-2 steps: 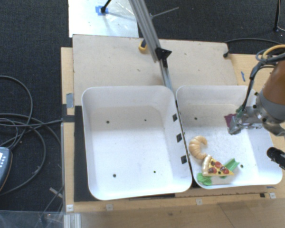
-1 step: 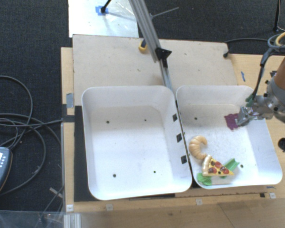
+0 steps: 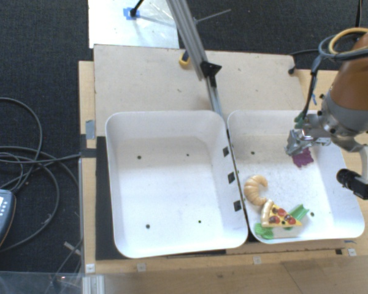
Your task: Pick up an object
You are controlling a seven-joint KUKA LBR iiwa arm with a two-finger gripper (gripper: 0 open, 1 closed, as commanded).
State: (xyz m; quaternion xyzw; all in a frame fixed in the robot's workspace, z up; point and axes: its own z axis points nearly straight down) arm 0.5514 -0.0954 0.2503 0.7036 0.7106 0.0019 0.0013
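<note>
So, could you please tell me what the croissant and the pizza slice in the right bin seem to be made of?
Croissant: likely moulded plastic, its tan surface smooth and evenly coloured. Pizza slice: probably plastic as well, with flat, bright toppings. Both look like toys.

left white plastic bin (image 3: 119, 182): floor open | right white bin (image 3: 349, 216): tan toy croissant (image 3: 256, 188), toy pizza slice (image 3: 280, 216), green piece (image 3: 299, 212) crowd near corner; purple lump (image 3: 303, 158) under gripper (image 3: 299, 144) | far-left floor open

The grey KUKA arm with its orange band (image 3: 356, 66) reaches in from the right, wrist bent downward over the right-hand shallow white bin (image 3: 337, 225). Its metal two-finger gripper (image 3: 298, 144) hangs low above that bin's far half.
</note>
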